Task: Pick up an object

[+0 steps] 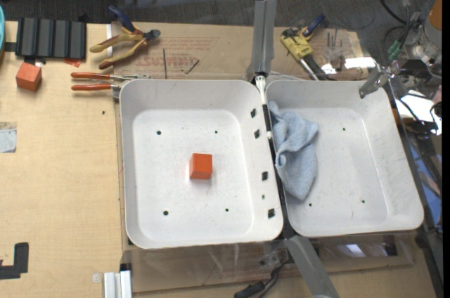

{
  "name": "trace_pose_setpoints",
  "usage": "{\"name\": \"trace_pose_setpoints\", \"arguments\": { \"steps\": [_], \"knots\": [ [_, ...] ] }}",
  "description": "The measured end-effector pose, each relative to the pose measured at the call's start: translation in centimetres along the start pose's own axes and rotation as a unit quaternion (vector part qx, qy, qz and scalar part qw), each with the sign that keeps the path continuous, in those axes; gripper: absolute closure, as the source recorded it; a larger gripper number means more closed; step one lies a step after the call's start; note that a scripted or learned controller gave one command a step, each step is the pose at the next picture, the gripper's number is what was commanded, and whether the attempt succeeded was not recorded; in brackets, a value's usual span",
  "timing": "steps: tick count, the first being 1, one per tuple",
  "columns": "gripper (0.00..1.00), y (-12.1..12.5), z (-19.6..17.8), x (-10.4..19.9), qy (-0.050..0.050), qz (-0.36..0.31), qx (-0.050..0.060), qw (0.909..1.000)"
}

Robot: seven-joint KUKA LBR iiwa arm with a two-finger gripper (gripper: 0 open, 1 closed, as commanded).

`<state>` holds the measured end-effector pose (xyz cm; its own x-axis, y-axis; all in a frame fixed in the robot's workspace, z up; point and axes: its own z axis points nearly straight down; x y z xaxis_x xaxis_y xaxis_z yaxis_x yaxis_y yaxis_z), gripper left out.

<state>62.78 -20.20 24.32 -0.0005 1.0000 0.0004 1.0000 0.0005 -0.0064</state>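
block [201, 166] mid left bin [140, 114] | cloth [295, 152] against right bin [394, 170] left wall | gripper [383, 77] at far right edge, I can't tell its opening | risk, my guess: cloth bunches and slips; block skids if grasp lands off-centre

Faint red print on the cardboard sheet [184, 54] behind the bins is too blurred to read.

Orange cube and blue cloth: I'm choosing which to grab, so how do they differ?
The cube is small, rigid and orange, sitting apart in the left bin. The cloth is larger, soft, crumpled and pale blue, bunched against the right bin's left wall. Each lies alone in its bin.
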Motion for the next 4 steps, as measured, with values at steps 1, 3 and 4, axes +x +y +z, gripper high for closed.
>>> {"name": "trace_pose_setpoints", "arguments": {
  "steps": [1,3,4],
  "knots": [
    [0.00,-0.5,14.2,-1.7,0.000,-0.174,-0.004,0.9848],
    [1.00,3.0,14.7,-1.7,0.001,-0.228,-0.001,0.9736],
    [1.00,3.3,5.8,-2.0,-0.002,-0.269,-0.004,0.9631]
  ]
}}
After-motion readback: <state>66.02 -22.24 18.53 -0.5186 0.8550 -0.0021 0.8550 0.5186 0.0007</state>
